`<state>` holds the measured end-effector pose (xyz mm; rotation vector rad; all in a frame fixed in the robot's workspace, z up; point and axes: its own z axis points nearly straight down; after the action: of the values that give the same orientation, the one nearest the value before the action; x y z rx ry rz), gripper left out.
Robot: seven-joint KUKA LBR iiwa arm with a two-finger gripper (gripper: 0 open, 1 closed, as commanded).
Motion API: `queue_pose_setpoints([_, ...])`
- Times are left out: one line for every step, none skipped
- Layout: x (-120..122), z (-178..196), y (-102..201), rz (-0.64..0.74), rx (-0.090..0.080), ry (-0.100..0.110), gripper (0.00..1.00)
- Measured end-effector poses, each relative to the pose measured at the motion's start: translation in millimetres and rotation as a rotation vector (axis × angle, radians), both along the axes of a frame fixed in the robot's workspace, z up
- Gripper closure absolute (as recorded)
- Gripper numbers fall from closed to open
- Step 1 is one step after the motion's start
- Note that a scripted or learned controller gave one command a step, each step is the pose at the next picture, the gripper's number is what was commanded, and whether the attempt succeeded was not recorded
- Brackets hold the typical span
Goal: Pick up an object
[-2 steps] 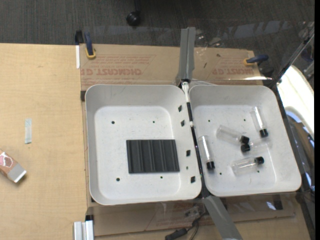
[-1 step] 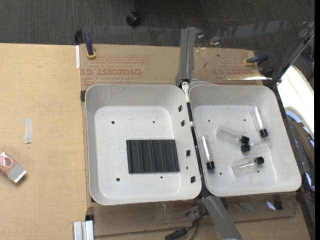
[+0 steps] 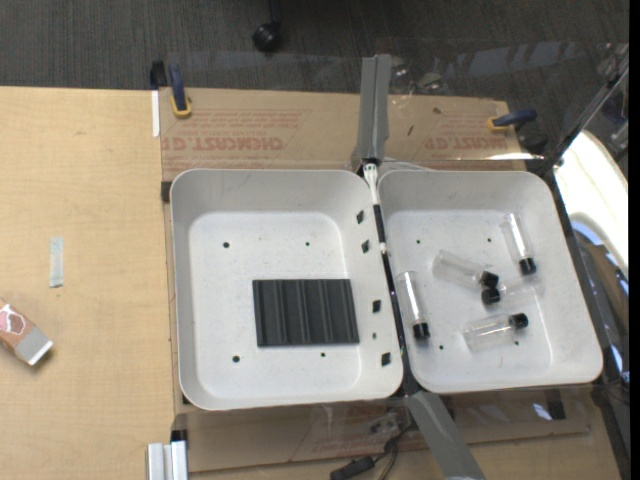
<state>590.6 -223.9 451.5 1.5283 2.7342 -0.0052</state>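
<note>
right bin (image 3: 560, 218): four clear tubes (image 3: 412, 306), scattered | left bin (image 3: 190, 268): ribbed dark block (image 3: 305, 311), 6 o'clock | gripper state: cannot tell

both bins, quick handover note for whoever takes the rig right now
Left bin: one dark ribbed block, lying flat near the middle.
Right bin: four clear vials with black caps; one by the left wall, one at the centre, one at upper right, one at the lower middle.
Done: nothing lifted yet.
Left: pick up any one object.
</note>
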Motion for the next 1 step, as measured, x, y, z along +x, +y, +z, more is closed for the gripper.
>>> queue_pose_setpoints([1.4,7.9,-0.2,0.002,-0.001,0.0,1.0])
